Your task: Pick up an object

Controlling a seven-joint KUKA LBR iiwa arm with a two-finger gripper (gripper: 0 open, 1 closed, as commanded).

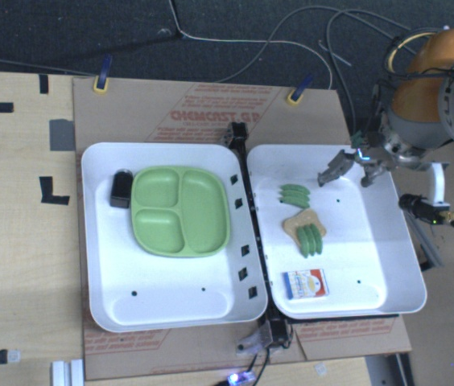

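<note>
The right bin [388, 252] holds a green pea pod piece [295, 195], a tan block with a green leafy piece on it [307, 232], and a small white, red and blue box [303, 284] near the front edge. My gripper [351, 170] hovers over the bin's back right part, its two dark fingers spread open with nothing between them. It sits to the right of the pea pod, apart from every object. The left bin [102, 240] contains a green divided plate [181, 211] and a small black block [121, 188].
Black clips [245, 252] join the two bins along the middle seam. Cables [235, 39] trail across the dark surface behind the bench. The arm's grey and orange body [424, 87] stands at the right edge. Cardboard lies beneath the bins.
</note>
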